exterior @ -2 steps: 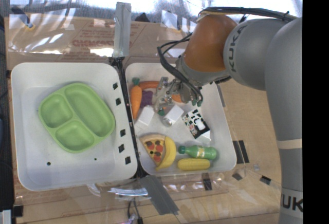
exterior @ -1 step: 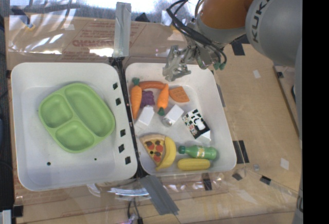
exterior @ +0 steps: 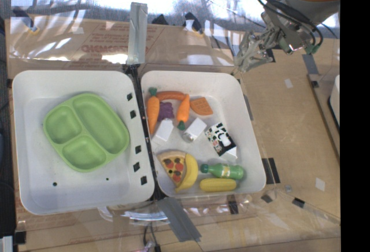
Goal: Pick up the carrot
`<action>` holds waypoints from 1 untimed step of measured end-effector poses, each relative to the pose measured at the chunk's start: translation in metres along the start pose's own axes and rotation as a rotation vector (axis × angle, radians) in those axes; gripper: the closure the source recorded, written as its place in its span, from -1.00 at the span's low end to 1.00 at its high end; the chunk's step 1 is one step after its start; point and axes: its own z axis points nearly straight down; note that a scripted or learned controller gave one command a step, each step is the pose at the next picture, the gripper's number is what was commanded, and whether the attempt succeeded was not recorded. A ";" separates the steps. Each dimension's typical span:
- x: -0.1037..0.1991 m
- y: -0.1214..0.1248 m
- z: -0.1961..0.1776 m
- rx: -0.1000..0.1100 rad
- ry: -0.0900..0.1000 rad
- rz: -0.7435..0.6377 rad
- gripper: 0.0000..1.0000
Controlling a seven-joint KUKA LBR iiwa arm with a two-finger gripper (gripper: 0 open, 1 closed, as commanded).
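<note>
The tool (exterior: 254,54) is held above the worktop, just beyond the far right corner of the right bin (exterior: 245,123), clear of its contents. Whether it is open or closed cannot be told from the view; nothing is seen in its grasp. The carrot (exterior: 152,113) lies in the far left corner of the right bin, close against the purple item (exterior: 166,111), with a second carrot (exterior: 183,107) on that item's other side. A green plate (exterior: 85,130) rests in the left bin (exterior: 26,129). The pick is judged not yet started.

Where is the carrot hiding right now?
In the camera view, the carrot lies in the right bin, near its upper left corner, close to the wall beside the left bin. The purple grapes sit just to its right.
</note>
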 end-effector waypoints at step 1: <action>-0.001 0.003 0.004 -0.006 0.005 -0.004 -1.00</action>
